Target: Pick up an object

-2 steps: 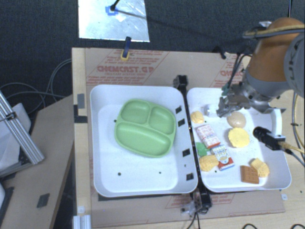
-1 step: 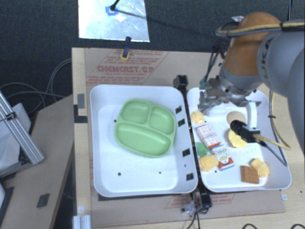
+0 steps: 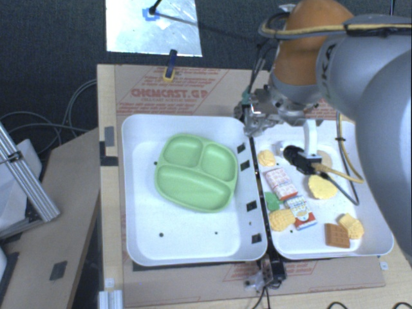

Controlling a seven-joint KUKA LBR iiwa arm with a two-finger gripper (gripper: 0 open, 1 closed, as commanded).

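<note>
Brown waffle piece [image 3: 337, 235] lies near the right bin [image 3: 380, 237] front edge; gripper [image 3: 254, 118] hovers over its far-left corner, grip state unclear.

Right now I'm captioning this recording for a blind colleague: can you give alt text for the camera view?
A grey robot arm with an orange band reaches from the right over the right white bin, which holds small toy food pieces including a waffle and a yellow round. The left white bin holds a green divided plate.

Robotics lab; arm [image 3: 360, 76] over bench bins [image 3: 138, 192]; loose cables [image 3: 80, 95].
</note>
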